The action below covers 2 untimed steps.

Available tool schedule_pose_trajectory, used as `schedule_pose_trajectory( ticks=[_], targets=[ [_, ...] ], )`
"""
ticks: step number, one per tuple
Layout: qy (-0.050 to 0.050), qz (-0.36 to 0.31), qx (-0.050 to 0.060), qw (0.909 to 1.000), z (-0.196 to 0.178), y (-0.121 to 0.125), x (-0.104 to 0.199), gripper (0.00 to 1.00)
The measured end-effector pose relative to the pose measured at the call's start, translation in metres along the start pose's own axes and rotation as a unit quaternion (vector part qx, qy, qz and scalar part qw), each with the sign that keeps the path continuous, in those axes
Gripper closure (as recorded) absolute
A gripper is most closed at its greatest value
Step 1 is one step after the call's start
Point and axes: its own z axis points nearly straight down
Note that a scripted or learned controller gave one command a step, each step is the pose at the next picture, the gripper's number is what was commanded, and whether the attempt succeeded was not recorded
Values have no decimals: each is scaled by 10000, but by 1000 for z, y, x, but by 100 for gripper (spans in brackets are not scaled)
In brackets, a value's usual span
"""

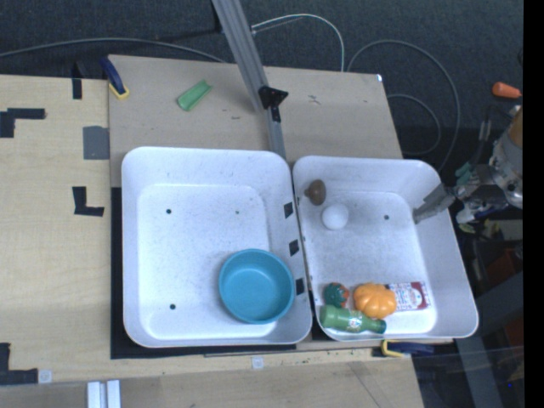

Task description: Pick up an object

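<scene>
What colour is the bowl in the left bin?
The bowl is blue, a light teal blue inside and out. The camera view shows it clearly.

At the right edge we note the robot arm [501, 172]: a pale grey rounded body, with an orange band [505, 89] above it. Its wrist area carries dark fittings with small teal-green accents. A slim grey finger-like piece [433, 203] projects leftward. Finer detail is too blurred to record.

Slanted overhead view of both bins [127, 228]
</scene>
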Motion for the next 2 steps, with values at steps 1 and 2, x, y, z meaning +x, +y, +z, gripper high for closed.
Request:
schedule_pose_trajectory(
  ticks=[1, 2],
  targets=[
    [0, 1, -1, 10000, 0, 0, 0, 0],
    [5, 10, 33, 10000, 64, -1, -3, 0]
  ],
)
